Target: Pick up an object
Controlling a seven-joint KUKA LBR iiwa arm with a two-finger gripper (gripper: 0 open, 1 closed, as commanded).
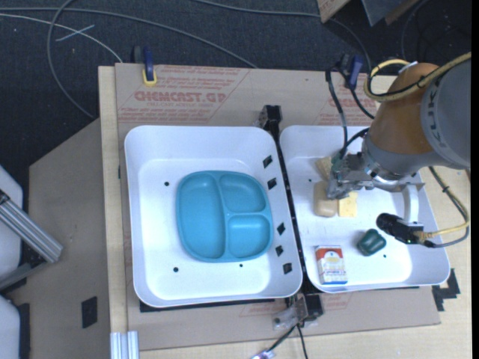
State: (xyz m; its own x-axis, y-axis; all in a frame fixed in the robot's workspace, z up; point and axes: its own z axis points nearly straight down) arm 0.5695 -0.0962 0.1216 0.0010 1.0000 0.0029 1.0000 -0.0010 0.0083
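The table [187, 88] carries two white bins side by side. The left bin [150, 148] holds a blue divided plate [223, 215]. In the right bin [426, 268] lie a tan block [325, 206] touching a yellow piece [348, 208], a small red-and-white carton [330, 265] near the front wall, and a dark green object [370, 241]. The grey arm [419, 122] reaches in from the right, its gripper [343, 179] lowered just over the tan block; whether its fingers are spread or closed cannot be told.

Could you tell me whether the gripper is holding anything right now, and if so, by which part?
It cannot be told: the gripper sits low over the tan blocks in the right bin.
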